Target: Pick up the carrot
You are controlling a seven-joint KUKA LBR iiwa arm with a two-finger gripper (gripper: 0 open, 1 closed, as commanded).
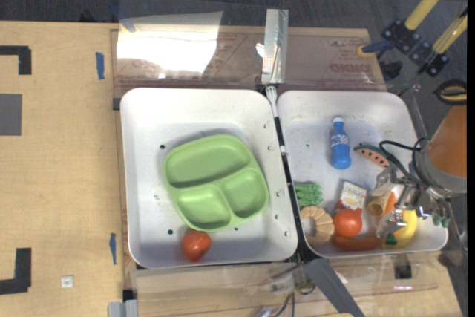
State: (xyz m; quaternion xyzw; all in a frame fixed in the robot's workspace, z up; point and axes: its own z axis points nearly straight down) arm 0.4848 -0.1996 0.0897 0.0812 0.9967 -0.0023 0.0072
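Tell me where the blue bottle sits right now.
The blue bottle lies in the right bin, in its upper middle, apart from the other items. The carrot lies just to its right, and the green toy below it.

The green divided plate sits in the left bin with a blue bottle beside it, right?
Not quite. In the camera view the green divided plate sits in the left bin, but the blue bottle lies in the right bin; a red tomato is beside the plate.
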